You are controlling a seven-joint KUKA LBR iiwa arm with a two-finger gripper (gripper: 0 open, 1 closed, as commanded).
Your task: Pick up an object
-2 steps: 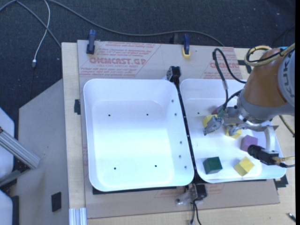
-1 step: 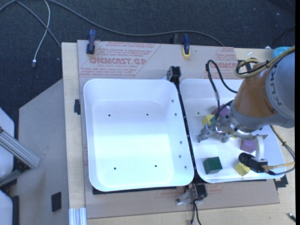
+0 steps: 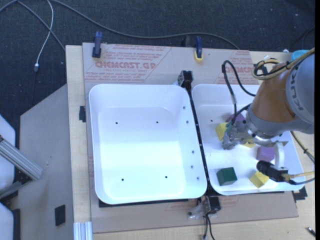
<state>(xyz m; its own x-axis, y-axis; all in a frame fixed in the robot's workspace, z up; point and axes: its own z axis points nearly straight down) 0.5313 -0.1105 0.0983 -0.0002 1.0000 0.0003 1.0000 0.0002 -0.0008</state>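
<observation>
Several small blocks (image 3: 227, 176) in right bin (image 3: 215, 96), probably light, rigid; gripper (image 3: 229, 140) at nine o'clock, finger state unclear.

Red mirrored print, roughly "QUIKCAST.GP", on the cardboard sheet (image 3: 131, 64) behind the bins.

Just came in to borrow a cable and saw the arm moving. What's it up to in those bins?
It is trying to pick an object out of the right-hand bin. The arm has reached in from the right and its hand is low over a yellow piece, right against it, though a grip on it cannot be confirmed. A green block, a purple piece and another yellow block lie loose near the bin's front edge.
</observation>
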